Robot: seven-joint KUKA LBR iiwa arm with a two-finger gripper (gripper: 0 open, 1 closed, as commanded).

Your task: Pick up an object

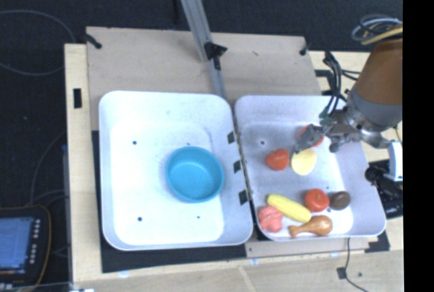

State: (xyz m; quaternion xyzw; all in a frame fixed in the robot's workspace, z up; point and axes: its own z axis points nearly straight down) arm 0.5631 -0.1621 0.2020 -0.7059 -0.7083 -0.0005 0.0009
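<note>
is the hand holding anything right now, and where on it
It cannot be told. The hand is low in the right bin, just above the pale yellow fruit, but no object is visibly between its fingers.

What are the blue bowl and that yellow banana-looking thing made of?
The blue bowl looks like moulded plastic: one even colour with a smooth, slightly glossy surface. The banana is probably toy plastic as well, uniformly bright yellow and smooth, though the view is too coarse to be sure.
</note>
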